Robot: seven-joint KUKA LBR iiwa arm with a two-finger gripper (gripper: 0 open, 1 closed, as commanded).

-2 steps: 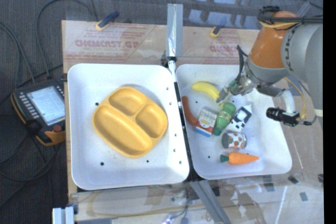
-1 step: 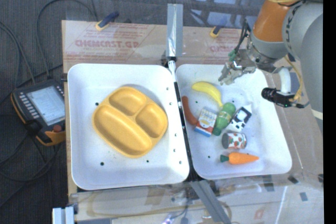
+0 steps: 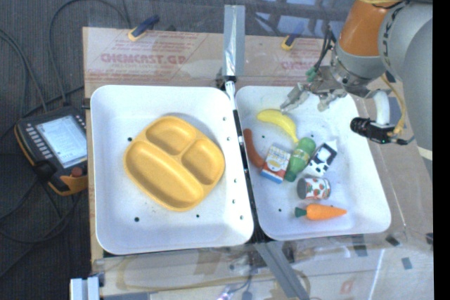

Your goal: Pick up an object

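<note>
Red lettering "CHEMCAST.GP" (image 3: 144, 57) reads on the brown sheet behind 2 white bins. Left bin (image 3: 112, 221): 1 yellow divided tray (image 3: 175, 161). Right bin (image 3: 365, 211): banana (image 3: 278, 123), green bottle (image 3: 301, 156), carton (image 3: 276, 163), can (image 3: 313, 187), carrot (image 3: 320, 212); their labels are unreadable. Gripper (image 3: 309, 96) hangs above the banana, jaws spread, gripping nothing.

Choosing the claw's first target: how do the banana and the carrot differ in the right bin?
The banana is yellow and curved; the carrot is orange, straight and tapered, with a green end. The banana lies near the bin's far side, just below the claw; the carrot lies by the near wall. The banana looks slightly larger. Both lie flat, apart from other items.
</note>
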